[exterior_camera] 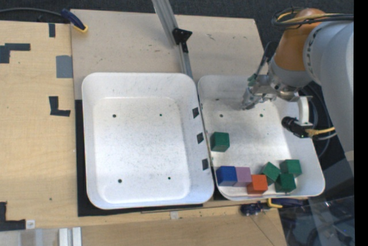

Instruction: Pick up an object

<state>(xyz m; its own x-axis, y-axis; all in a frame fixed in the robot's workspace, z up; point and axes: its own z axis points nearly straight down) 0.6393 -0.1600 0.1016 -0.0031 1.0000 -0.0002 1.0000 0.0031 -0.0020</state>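
My gripper hangs low over the far part of the right bin, with nothing visible between its fingers. A lone green cube sits in the middle-left of that bin, well in front of the gripper. Along the bin's near edge lie a blue cube, a purple cube, an orange cube and three green cubes, clustered together.
The left bin sits beside the right one. A slanted metal pole with a black clamp stands behind the bins. The grey arm fills the right side, with cables near the bin's right rim.
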